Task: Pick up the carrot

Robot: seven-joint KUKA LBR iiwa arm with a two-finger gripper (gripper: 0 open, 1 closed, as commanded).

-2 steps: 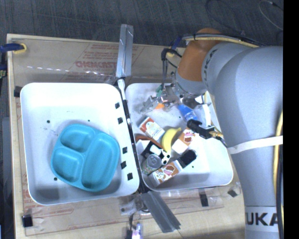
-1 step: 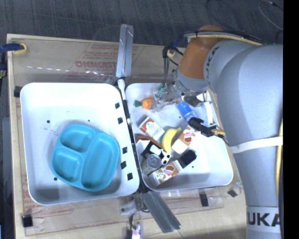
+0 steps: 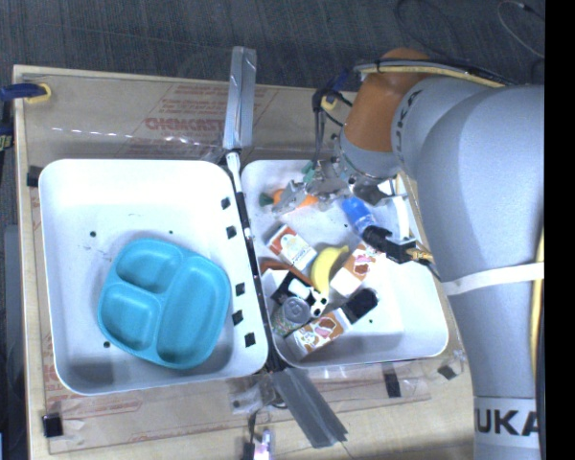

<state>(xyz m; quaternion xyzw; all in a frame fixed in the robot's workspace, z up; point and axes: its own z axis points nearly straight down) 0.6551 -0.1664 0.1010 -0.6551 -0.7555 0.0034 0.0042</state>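
Gripper (image 3: 323, 175) low over far corner of right bin (image 3: 431, 329), beside carrot (image 3: 300, 197) — apparently an orange sliver among clutter; finger state cannot tell; best settle square over carrot, clear of blue bottle (image 3: 356, 213), before closing.

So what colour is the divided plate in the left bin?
Light blue: the three-compartment plastic plate, shown in the camera view.
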